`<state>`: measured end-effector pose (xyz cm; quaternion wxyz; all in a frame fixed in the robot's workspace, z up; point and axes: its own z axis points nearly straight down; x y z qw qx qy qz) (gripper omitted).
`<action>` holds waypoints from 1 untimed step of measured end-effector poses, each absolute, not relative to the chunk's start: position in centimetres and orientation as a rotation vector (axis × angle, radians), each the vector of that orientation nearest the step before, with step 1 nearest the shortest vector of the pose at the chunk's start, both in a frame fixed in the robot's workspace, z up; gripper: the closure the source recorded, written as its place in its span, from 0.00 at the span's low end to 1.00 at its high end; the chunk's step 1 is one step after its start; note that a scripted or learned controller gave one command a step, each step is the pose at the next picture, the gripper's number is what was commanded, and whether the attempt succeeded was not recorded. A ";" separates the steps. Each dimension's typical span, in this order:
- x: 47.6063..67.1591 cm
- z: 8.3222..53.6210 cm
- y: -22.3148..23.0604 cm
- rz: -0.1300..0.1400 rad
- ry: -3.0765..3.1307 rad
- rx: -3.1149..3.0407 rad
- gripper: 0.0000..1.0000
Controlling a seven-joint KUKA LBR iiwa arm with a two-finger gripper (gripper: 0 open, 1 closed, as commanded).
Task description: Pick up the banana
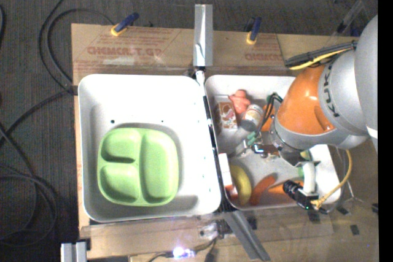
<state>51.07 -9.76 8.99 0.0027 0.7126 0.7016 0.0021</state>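
Where bin corner sits, yellow banana (pixel 241 183)

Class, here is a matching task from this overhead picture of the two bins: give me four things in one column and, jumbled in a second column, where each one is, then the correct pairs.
Things:
1. banana
2. green divided plate
3. carrot
4. blue-handled clamp

Places:
A. on the bench's far edge, left of the metal post
B. in the left bin
C. right bin, near edge, close to the wall between the bins
D. right bin, near edge, just right of the yellow fruit

Pairs: 1-C, 2-B, 3-D, 4-A
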 end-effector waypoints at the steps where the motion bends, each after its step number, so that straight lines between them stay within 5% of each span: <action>1: 48.4 18.2 -6.2 -0.007 2.071 2.366 0.00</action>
